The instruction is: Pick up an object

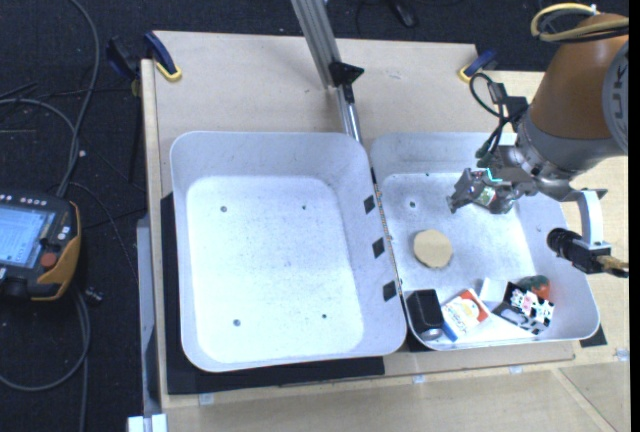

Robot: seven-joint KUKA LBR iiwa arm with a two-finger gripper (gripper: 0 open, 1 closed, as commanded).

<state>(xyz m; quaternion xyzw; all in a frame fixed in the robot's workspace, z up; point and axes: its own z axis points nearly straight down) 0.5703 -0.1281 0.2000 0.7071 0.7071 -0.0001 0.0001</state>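
Observation:
The right bin (400,160) holds a round tan disc (433,249) near its middle. Along its front edge lie a black block (425,309), a white and orange packet (464,309) and a small black, white and red object (527,303). My gripper (482,196) hangs over the back part of this bin, up and to the right of the tan disc. Nothing shows between its fingers, and their spread is unclear from this angle.
The left bin (270,250) sits beside the right one, sharing a clipped edge. A metal pole (310,5) slants up from the bench behind the bins. A teach pendant (35,245) lies on the floor at far left.

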